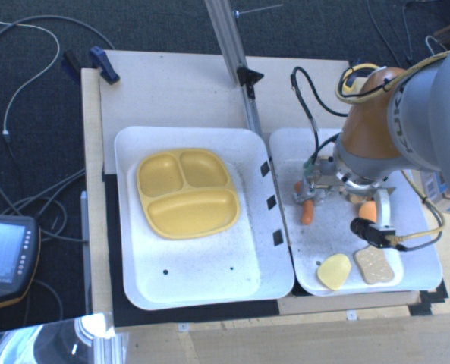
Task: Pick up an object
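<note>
My gripper (309,193) hangs low over the left part of the right bin (414,279), on the grey arm with its orange band. A small orange carrot-like piece (306,214) lies on the bin floor just below the gripper tip, touching it or very close. An orange piece (367,211) peeks out under the wrist to the right. Near the front of the same bin lie a pale yellow rounded piece (333,271) and a tan speckled cracker-like slab (374,265).
The left bin (202,279) holds a yellow three-compartment plate (187,192). A metal pole (228,29) slants down to the gap between the bins. Black cables loop around the wrist. A blue clamp (103,64) sits at the bench's back left corner.
</note>
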Robot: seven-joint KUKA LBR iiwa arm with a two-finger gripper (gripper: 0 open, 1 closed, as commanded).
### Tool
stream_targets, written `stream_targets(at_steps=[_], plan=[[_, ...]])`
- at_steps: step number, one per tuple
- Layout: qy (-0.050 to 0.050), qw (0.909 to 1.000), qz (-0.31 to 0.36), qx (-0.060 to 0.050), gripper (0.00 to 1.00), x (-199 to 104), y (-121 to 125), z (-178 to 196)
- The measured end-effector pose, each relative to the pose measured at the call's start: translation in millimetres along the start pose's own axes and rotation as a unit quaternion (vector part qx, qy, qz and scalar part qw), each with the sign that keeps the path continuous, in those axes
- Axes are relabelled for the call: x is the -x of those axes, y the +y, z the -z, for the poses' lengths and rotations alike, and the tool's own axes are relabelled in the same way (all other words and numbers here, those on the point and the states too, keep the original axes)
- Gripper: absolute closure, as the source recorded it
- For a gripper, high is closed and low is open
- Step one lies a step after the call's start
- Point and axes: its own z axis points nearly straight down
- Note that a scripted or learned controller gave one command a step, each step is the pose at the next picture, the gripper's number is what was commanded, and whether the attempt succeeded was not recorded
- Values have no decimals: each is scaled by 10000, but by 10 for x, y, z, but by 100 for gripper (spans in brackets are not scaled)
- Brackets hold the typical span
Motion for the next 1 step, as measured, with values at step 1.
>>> stream_targets(at_steps=[1], plan=[[-17, 10000, -4, 34, 100, 102, 5, 569]])
